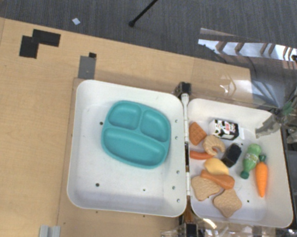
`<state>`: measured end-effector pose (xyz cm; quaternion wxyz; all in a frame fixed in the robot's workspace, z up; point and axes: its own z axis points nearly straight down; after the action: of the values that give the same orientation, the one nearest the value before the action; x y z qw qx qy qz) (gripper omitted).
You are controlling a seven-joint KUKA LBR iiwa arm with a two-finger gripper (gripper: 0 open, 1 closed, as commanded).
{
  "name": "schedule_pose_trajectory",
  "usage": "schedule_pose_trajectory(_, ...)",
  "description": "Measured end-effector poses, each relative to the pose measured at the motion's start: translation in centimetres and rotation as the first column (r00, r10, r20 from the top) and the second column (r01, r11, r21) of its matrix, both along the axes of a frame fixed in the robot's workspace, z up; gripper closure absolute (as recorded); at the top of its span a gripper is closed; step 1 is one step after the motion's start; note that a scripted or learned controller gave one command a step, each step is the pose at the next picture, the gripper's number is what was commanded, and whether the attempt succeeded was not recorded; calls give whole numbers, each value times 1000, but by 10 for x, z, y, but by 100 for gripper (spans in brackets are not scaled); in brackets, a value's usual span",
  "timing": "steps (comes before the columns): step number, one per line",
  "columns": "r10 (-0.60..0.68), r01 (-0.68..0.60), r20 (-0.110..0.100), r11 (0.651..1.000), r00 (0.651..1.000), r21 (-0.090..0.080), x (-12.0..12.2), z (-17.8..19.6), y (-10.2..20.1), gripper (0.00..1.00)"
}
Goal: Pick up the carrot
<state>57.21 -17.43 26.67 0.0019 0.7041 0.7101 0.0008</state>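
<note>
The carrot [261, 179], orange with a small green top, lies lengthwise near the right wall of the right bin [277, 217]. Its green end points toward the far side. My gripper [266, 128] hangs over the bin's far right corner, above and beyond the carrot and well apart from it. The arm comes in from the right edge, partly cut off by the frame. Nothing is seen in the gripper.
Right beside the carrot on its left stands a green bottle [251, 161]. Further left are a black block [232, 155], a milk carton [224, 129], a bagel [214, 146], a sausage [218, 179] and bread slices [228, 202]. The left bin holds a teal divided plate [135, 133].
</note>
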Motion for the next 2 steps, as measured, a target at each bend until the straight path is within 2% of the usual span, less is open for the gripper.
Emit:
schedule_pose_trajectory(1, 139, -139, 1, 990, 990, -3, -53, -11, -33, 0)
schedule_pose_trajectory(2, 324, -324, -1, 946, 946, -2, -70, -150, -32, 0)
